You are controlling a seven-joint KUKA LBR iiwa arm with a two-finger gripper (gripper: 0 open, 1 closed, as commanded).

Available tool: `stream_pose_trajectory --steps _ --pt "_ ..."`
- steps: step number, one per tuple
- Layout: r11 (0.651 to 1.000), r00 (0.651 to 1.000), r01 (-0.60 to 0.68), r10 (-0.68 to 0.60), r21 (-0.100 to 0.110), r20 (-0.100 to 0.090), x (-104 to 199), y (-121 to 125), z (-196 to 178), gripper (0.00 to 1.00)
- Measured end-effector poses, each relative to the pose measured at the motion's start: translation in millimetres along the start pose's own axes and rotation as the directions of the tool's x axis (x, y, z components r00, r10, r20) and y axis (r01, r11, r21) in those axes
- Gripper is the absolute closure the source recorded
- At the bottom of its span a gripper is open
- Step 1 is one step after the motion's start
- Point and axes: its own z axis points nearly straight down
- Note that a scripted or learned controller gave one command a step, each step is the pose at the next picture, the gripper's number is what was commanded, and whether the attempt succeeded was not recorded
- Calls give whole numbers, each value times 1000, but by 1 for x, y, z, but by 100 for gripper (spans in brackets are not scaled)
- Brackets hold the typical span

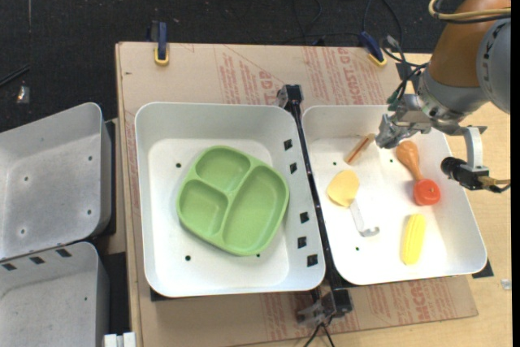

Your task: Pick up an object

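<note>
The right bin holds several small objects. An orange cone-shaped piece lies near the back, with a red round piece at its lower end. A yellow corn cob lies near the front right. A yellow scoop with a white handle sits at the left, and a thin tan stick lies behind it. My gripper hangs low over the back of this bin, between the stick and the top of the orange piece. I see nothing held in it.
The left bin holds a green divided plate. A black divider runs between the bins. Clamps sit on the board's far edge. White trays lie at the far left. Cables trail beside the arm.
</note>
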Motion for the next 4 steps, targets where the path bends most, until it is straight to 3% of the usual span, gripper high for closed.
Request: stream_pose_trajectory --steps 1,3,4 --pt "1000 1000 0 0 2 0 0 2 -36 100" --pt "1000 1000 6 -6 5 -4 117 12 -42 100" --pt "1000 1000 5 -5 8 -4 172 -2 -55 100"
